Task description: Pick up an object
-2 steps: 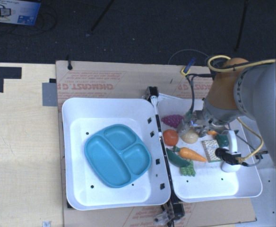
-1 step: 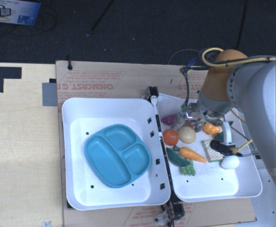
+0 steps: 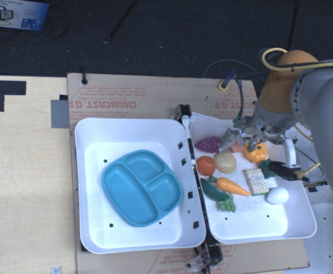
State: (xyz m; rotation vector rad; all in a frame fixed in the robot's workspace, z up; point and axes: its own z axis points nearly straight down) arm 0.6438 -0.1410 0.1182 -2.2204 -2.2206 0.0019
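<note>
Nearest the camera, at the bottom of the view, sit the two white bins. The left bin point(image 3: 92, 233) holds a blue divided plate point(image 3: 142, 186), lying flat. The right bin point(image 3: 280, 230) holds the loose things. Taking the middle of that bin as the clock's centre, a white egg point(image 3: 277, 196) lies at about four o'clock, a small patterned card point(image 3: 257, 181) just beside it toward the centre, and a carrot point(image 3: 231, 185) lies with its long axis running from ten to four, its tip pointing toward the egg. A green leafy piece point(image 3: 218, 193) touches the carrot's blunt end at about seven o'clock.

Farther back come a red tomato point(image 3: 206, 165) at nine o'clock and a pale round potato-like piece point(image 3: 225, 162) touching it. Purple grapes point(image 3: 209, 144) lie at ten o'clock, and a small orange pumpkin point(image 3: 255, 151) at one o'clock.

The gripper point(image 3: 239, 137) hangs over the back of this bin, between the grapes and the pumpkin. Whether its jaws stand apart or together I cannot tell; nothing is seen held.

The pale round piece lies just at six o'clock from the gripper, the pumpkin at four o'clock; either looks the likeliest pick, needing a short drop forward.
</note>
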